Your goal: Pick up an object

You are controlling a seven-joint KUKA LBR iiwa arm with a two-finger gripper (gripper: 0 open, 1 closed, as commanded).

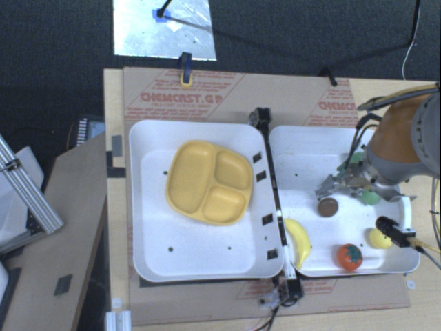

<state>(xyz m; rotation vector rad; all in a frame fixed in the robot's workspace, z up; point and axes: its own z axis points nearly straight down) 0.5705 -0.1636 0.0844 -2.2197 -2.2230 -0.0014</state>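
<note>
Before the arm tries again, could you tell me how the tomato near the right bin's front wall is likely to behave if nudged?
The tomato looks round and smooth, so it would probably roll rather than slide. It lies close to the right bin front wall, which should stop it quickly. Its glossy skin may slip from the gripper.

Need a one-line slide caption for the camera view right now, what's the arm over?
KUKA arm's gripper poised above a brown round object in the right bin, near a banana and tomato; yellow tray in the left bin.

Light: even, bright, cast from overhead.
Glare: noted on foil sheet, 11 o'clock.
Shadows: soft.
Focus: slightly blurred throughout.
</note>
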